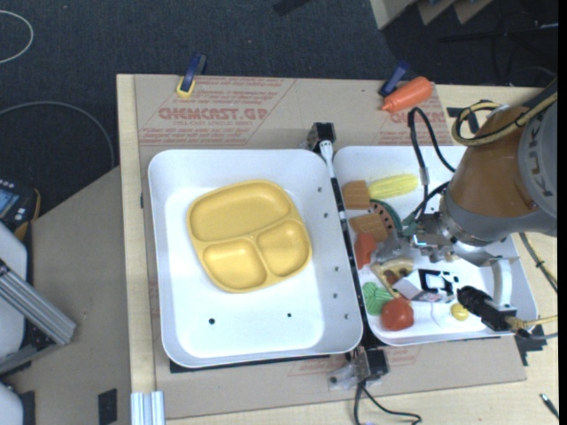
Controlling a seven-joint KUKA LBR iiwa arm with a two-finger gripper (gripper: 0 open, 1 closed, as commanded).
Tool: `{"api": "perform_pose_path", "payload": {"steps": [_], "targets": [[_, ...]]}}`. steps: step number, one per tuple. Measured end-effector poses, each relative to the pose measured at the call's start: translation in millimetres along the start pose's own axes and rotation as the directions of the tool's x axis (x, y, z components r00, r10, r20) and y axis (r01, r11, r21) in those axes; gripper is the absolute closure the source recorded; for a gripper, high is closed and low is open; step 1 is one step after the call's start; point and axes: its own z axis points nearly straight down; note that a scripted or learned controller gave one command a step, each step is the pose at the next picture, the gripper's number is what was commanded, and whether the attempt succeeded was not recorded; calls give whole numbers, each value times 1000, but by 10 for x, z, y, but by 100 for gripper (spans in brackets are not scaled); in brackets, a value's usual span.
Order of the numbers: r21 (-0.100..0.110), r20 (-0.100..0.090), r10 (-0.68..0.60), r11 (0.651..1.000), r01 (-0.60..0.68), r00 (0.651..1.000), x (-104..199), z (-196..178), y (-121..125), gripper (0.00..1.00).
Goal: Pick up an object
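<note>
Take the yellow tray (249,235) in the left bin (168,264) as your landmark. Everything worth picking lies to its right, in the right bin (523,299), heaped close together: a corn cob (392,185) up top, a brown block (356,195) just beside it, an orange piece (364,249) nearest the tray, and lower down a green piece (378,299) touching a red tomato (398,314).

Your end effector (423,253) sits low over the middle of that heap, right of the orange piece. You cannot tell how it is set or whether it holds anything; the wrist covers it.

These look like small plastic play foods: light, stiff, smooth and likely slippery. The tomato probably rolls. Judge the corn the easier take, gripped across its narrow middle, since it lies apart from the worst crowding.
</note>
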Motion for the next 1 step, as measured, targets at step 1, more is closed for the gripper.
{"api": "perform_pose_path", "payload": {"steps": [1], "targets": [[-2,0,0,1000,0,1000,7,384,-5,0]]}}
